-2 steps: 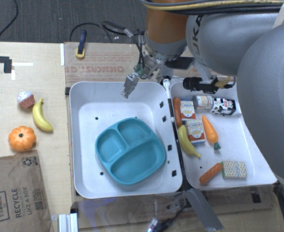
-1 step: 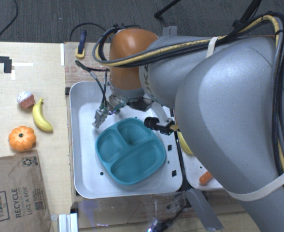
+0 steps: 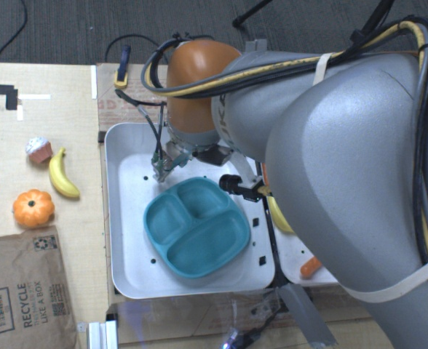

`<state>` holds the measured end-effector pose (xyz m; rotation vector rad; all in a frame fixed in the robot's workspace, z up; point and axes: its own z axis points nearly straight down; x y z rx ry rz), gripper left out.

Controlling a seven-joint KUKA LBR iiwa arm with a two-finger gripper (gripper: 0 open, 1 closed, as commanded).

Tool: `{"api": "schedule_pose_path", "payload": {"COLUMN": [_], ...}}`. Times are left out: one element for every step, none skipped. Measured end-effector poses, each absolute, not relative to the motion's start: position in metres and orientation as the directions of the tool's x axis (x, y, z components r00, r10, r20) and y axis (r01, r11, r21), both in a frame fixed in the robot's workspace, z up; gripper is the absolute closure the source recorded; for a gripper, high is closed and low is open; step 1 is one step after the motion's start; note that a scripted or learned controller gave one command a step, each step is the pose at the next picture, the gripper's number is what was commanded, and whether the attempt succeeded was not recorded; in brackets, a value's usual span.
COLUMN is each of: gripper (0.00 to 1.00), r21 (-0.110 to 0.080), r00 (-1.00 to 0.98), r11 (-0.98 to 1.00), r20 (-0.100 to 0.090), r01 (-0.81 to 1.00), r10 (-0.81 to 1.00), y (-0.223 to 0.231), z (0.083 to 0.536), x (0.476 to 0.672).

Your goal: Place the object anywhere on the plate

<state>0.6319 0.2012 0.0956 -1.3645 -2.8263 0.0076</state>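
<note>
Gripper (image 3: 161, 167) hung low over left bin (image 3: 123, 195), just beyond plate (image 3: 197, 227) rim. Jaw opening unreadable, nothing visibly held. Plate sat bare. Likely targets, yellow piece (image 3: 279, 217) and orange piece (image 3: 311, 267), lay in right bin, mostly arm-hidden.

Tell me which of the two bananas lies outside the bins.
The banana on the wooden bench at left, between cupcake and pumpkin; the other banana lies under the arm.
</note>
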Motion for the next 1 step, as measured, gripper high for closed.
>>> {"api": "schedule_pose_path", "payload": {"gripper": [1.0], "r21": [0.006], "r00": [-0.688], "r11": [0.688], "r20": [0.004], "r01": [0.726], "r10": [0.726], "y": [0.2222], "z": [0.1039], "x": [0.5117]}}
